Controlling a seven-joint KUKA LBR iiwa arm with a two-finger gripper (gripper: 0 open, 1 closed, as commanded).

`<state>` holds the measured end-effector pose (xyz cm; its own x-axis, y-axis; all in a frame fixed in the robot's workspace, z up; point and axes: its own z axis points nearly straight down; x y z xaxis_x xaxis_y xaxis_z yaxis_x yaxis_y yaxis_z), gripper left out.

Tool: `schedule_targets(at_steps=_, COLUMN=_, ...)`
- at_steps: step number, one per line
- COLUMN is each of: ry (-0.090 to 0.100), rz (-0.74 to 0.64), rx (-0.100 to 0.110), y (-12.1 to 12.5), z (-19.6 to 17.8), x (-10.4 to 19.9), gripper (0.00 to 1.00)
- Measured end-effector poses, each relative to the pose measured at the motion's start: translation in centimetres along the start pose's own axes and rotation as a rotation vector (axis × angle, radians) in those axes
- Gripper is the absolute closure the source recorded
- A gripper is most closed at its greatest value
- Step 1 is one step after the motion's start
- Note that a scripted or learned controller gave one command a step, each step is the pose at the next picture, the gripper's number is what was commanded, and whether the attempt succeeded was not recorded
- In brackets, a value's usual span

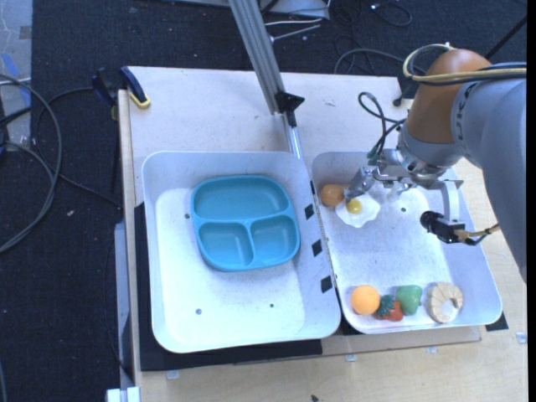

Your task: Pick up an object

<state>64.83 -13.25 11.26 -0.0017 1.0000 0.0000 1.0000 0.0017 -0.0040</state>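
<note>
In the right bin (469,266), my gripper (370,188) hangs low near the far left corner, right above a toy fried egg (357,212) with a yellow yolk. The egg lies flat on the bin floor, partly under the gripper's tip. A brown rounded piece (332,195) lies just left of the egg, against the bin's left wall. Nothing can be seen held in the gripper.
Along the right bin's near edge lie an orange ball (365,299), a small red piece (388,310), a green piece (409,298) and a tan sliced piece (444,301). The left bin (167,308) holds a blue divided plate (245,222). A metal pole (261,48) slants over the bench's far side.
</note>
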Motion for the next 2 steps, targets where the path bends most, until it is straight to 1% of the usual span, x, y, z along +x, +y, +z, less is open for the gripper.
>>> schedule_targets(at_steps=1, ry=-0.004, rz=0.002, rx=-0.004, y=0.0, z=1.9, x=-0.2, gripper=0.00)
schedule_targets(at_steps=2, ry=-0.003, rz=0.000, rx=-0.008, y=0.2, z=0.8, x=-0.1, gripper=1.00)
